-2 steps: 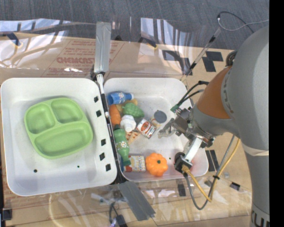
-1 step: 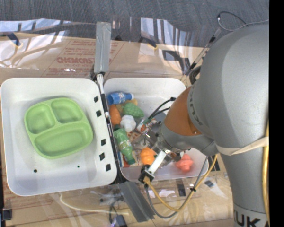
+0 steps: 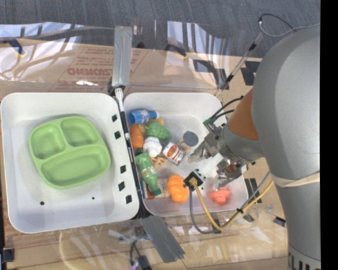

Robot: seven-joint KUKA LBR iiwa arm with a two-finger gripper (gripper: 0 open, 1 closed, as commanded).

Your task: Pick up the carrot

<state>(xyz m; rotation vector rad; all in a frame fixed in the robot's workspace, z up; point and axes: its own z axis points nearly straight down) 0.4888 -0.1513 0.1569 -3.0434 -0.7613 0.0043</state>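
so, carrot (image 3: 136, 136): right bin (image 3: 203, 112), by its left wall, just below a blue bottle (image 3: 142, 116).
gripper (image 3: 205, 153): seemingly low over the bin's right half, apart from carrot; grip state: cannot tell.

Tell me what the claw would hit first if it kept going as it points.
Probably the small red-and-white can, just left of the claw in the right bin; the carrot lies farther left. Depth is unclear from above, so it might meet the bin floor first.

The arm (image 3: 287, 111) covers the right bin's (image 3: 174, 102) right side and part of a pink thing (image 3: 219, 196) there.
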